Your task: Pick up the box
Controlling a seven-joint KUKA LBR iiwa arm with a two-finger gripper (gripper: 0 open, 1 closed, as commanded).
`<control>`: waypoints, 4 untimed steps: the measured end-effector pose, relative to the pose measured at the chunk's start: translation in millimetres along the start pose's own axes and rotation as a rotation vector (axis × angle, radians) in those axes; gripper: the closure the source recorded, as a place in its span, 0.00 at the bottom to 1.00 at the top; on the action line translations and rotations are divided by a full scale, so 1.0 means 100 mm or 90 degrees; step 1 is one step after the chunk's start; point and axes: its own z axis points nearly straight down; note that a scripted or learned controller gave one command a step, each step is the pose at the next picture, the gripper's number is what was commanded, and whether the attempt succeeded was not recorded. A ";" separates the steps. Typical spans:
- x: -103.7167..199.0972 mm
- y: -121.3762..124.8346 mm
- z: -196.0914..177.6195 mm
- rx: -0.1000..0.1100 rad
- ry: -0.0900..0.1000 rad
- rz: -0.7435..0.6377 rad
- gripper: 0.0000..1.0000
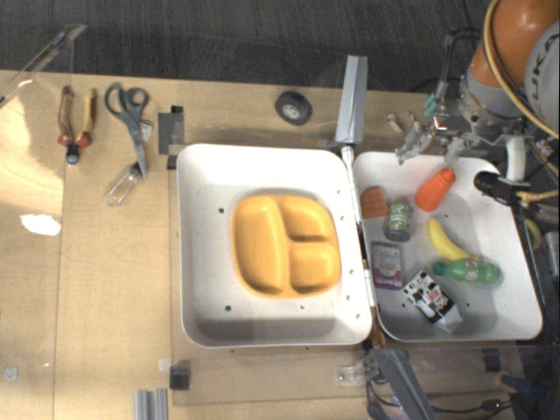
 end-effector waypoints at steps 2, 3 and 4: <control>-0.39 0.01 1.43 -0.002 -0.001 -0.106 0.00; 0.11 -0.58 1.36 -0.011 -0.014 -0.184 0.00; 0.16 -0.56 1.26 -0.014 -0.009 -0.187 1.00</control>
